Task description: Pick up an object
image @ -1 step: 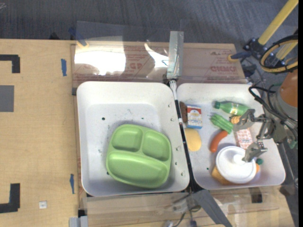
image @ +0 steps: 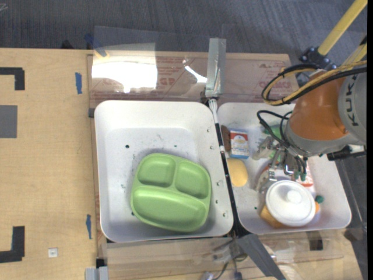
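The arm point(image: 323, 112) reaches over the right bin point(image: 338, 214), its gripper point(image: 284, 163) low among the clutter there; whether it holds anything I cannot tell. Just below it sits a white round lid point(image: 289, 202). A yellow lump point(image: 237, 172) and a small carton point(image: 238, 143) lie near the divider. A green tray point(image: 172, 191) fills the left bin point(image: 111, 127).

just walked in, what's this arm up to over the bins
The grey and orange arm reaches in from the right and hangs over the right bin, among a small cluster of items: a yellow piece, a small printed box and a round white object. Nothing can be seen lifted, and its grasping end is lost in the clutter. The left bin holds a green divided plate, untouched.
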Motion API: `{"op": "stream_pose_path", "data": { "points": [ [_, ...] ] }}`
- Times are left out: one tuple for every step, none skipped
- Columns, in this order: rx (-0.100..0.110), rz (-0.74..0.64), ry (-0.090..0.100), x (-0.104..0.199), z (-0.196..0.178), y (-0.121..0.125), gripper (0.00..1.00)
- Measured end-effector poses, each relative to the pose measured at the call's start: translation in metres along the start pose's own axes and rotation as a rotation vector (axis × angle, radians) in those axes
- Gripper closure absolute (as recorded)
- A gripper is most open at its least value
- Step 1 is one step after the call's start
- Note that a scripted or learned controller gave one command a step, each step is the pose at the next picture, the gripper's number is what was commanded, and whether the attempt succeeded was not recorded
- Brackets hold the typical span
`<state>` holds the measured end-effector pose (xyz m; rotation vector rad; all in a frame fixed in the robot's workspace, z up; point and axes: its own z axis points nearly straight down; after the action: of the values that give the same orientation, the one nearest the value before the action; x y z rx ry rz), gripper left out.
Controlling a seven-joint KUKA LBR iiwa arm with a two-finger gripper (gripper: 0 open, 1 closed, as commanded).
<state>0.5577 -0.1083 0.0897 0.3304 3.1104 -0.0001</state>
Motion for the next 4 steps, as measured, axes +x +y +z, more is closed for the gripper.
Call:
{"op": "stream_pose_path", "data": {
  "points": [
    [0.0,-0.001,-0.01,-0.003,-0.012,0.001,1.0],
    [0.0,-0.001,-0.008,-0.002,-0.012,0.001,0.0],
    [-0.001,0.088,0.0,0.014,-0.1,0.029,0.0],
    [0.0,0.173,0.001,0.033,0.0,0.007,0.0]
  ]
}}
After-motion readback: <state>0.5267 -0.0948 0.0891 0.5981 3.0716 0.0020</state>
